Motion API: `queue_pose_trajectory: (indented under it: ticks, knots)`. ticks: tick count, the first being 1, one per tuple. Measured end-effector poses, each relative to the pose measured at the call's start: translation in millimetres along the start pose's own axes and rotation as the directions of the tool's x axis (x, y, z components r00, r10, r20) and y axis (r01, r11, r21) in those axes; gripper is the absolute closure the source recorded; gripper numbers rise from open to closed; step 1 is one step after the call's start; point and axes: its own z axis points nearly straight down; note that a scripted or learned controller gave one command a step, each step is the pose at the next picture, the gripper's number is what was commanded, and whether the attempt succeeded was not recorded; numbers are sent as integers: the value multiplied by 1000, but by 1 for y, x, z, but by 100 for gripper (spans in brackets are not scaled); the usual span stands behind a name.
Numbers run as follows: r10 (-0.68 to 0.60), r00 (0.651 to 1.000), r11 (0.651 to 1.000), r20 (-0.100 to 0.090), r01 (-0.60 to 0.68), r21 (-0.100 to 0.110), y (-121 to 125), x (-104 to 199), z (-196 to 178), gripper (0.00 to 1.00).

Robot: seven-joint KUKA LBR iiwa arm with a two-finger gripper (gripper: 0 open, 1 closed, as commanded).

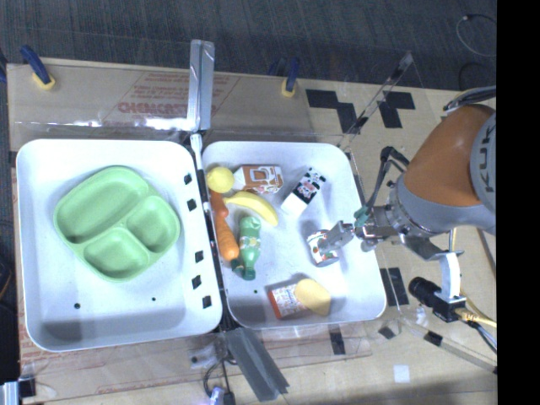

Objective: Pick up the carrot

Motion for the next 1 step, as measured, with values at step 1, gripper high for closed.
queue_pose_trajectory:
  ticks: [1]
  knots:
    - [-134, 991, 991, 2, 134, -2, 5, -9, -32, 0]
